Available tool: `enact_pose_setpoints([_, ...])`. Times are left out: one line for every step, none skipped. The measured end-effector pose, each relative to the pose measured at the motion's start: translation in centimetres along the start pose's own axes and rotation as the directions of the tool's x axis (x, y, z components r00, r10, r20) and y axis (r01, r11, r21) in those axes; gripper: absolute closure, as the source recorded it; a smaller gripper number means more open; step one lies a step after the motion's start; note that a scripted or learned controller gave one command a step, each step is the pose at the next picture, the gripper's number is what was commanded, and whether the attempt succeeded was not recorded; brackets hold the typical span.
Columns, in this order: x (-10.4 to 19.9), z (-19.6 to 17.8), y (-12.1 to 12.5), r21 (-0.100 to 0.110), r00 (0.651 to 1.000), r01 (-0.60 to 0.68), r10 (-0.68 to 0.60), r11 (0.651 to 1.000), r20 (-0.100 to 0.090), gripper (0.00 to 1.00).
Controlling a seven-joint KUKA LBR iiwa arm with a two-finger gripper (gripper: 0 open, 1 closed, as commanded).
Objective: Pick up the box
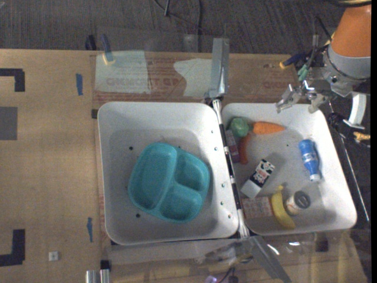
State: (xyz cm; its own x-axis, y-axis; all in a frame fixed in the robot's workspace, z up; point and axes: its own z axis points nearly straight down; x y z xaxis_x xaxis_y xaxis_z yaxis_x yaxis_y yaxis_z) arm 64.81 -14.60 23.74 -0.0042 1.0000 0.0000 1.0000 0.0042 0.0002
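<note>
The box (260,178), a small carton with a black-and-white cow pattern, lies on its side near the middle of the right bin (341,214), tilted so that its white end points toward the lower left; nothing grips it. Just below it a flat pinkish packet (255,207) lies on the bin floor; beside that a yellow banana (281,209) curves against a small jar with a dark lid (298,201). A blue bottle (309,159) lies toward the right wall of the same bin; an orange carrot (268,128) and a green round thing (239,126) sit near the far edge, with a reddish and purple item (237,148) along the left wall, too crowded to tell apart clearly.

The left bin (115,125) holds a teal divided plate (169,182), resting slightly tilted on the floor.

The arm (352,37) reaches in at the upper right, its orange band showing above the wrist; the gripper (301,97) hangs over the far rim of the right bin, well apart from the box; its metal fingers look spread and hold nothing.
</note>
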Motion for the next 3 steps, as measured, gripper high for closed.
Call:
enact_pose_setpoints([-7.9,8.6,-4.7,-0.001,0.998,0.071,-0.071,0.998,0.001,0.00])
enact_pose_setpoints([-8.1,7.5,-4.5,-0.006,0.998,0.068,-0.068,0.998,0.003,1.00])
enact_pose_setpoints([-7.9,9.5,-7.3,0.003,0.999,-0.040,0.040,0.999,-0.002,1.00])
